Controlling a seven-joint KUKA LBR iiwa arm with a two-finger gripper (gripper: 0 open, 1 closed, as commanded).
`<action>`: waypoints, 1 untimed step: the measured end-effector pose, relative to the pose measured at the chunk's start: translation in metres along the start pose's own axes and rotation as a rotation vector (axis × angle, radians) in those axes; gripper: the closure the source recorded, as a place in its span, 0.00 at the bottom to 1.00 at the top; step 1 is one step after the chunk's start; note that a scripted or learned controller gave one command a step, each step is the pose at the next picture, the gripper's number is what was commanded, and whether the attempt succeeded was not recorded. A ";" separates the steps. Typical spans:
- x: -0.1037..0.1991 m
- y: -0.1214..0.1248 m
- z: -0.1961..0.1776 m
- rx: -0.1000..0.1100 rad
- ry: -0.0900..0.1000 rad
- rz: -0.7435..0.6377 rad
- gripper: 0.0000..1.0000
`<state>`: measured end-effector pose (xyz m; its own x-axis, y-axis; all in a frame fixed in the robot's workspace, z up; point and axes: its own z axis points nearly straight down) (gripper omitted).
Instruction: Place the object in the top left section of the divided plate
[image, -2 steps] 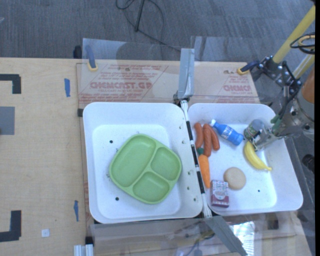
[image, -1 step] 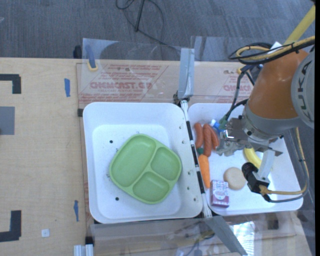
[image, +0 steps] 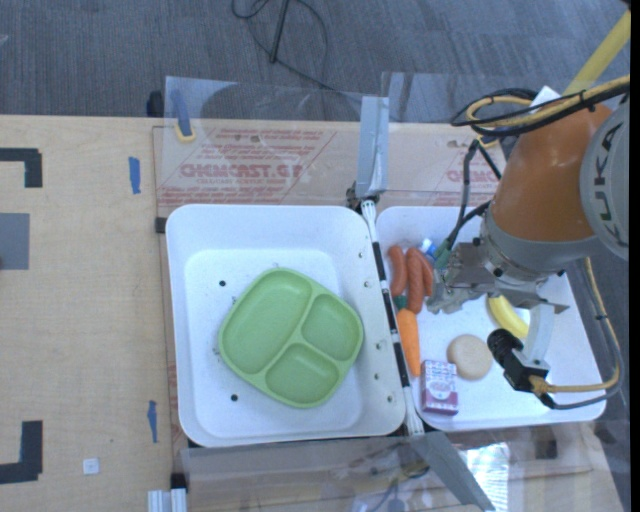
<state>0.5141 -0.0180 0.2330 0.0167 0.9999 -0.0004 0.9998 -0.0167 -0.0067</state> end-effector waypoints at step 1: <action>-0.049 -0.033 -0.118 -0.003 -0.003 0.262 1.00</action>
<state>0.4815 -0.0661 0.3511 0.2752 0.9614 -0.0042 0.9614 -0.2752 -0.0028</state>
